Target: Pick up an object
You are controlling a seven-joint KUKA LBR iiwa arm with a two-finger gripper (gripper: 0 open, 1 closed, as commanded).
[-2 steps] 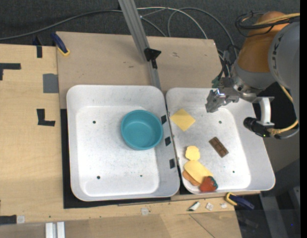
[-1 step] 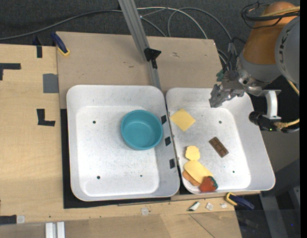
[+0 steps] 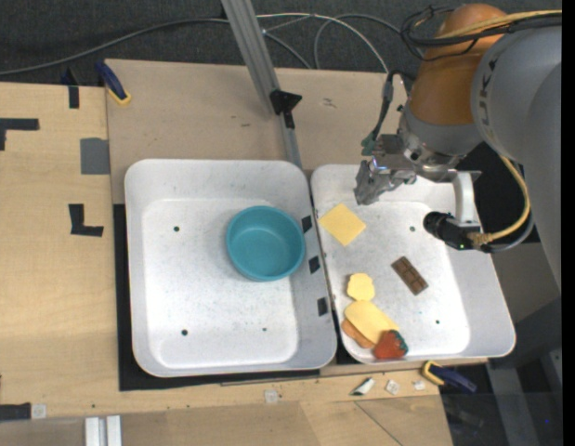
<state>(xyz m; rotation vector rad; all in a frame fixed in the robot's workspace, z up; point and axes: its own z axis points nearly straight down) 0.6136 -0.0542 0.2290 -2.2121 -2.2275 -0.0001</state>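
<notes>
My gripper (image 3: 369,193) hangs over the far left part of the right bin (image 3: 473,323), its tips just above and to the right of a flat yellow square (image 3: 343,224). Nothing shows between the fingers. Further toward the front lie a small yellow round piece (image 3: 360,287), a brown bar (image 3: 410,275), and a pile of a yellow wedge (image 3: 369,320) with a red piece (image 3: 391,345) at the bin's front left. A blue bowl (image 3: 264,242) sits in the left bin (image 3: 176,295).
A metal pole (image 3: 254,54) slants down toward the wall between the bins. Cables run along the back of the bench. Blue and yellow clamps (image 3: 115,82) sit at the bench's back left and front right corners.
</notes>
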